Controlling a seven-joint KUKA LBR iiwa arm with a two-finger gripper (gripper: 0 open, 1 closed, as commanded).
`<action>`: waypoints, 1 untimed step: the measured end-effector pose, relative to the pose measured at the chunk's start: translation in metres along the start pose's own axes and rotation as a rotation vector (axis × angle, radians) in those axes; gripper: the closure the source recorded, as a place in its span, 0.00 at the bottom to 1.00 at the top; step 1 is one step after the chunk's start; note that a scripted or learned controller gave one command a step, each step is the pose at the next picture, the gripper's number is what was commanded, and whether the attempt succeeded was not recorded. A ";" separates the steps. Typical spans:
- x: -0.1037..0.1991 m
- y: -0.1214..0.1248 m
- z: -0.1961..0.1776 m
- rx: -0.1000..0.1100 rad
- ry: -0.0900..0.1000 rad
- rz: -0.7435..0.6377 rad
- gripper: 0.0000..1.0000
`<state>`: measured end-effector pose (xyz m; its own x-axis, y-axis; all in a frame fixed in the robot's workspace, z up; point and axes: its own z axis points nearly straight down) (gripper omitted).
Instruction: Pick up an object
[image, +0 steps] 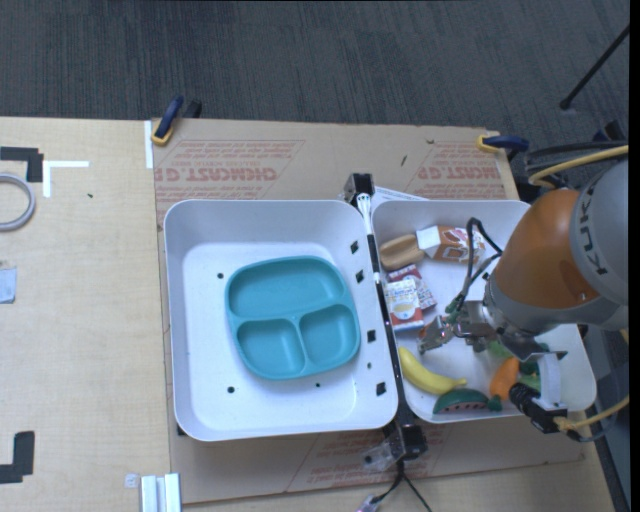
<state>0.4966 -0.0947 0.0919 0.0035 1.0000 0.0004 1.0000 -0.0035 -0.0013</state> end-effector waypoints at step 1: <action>-0.043 0.136 -0.014 -0.002 -0.001 -0.005 0.00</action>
<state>0.6321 -0.1385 0.1061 -0.0013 1.0000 -0.0009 1.0000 0.0013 0.0008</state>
